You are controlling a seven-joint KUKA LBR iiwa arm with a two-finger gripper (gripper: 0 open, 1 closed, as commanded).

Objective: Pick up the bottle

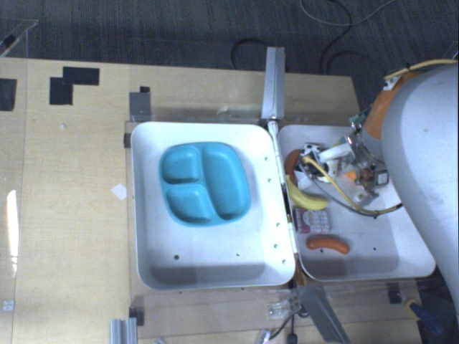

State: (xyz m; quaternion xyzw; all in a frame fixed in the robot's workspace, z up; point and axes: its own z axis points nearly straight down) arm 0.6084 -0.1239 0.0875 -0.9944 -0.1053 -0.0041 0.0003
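Observation:
My gripper (361,173) hangs low over the back half of the right bin (373,260), at the end of the grey arm with the orange band (373,117). A small orange thing (349,173) sits right by the gripper; I cannot tell what it is or whether it is held. A brown rounded thing (290,162), possibly the bottle, lies against the bin's left wall and is partly hidden by the robot's wrist parts. A yellow banana (307,199) lies just in front of it.
A red-orange sausage (328,245) and a small printed packet (315,221) lie in the right bin's front half. The left bin (208,264) holds a blue divided plate (205,183). A metal divider (273,84) stands between the bins at the back.

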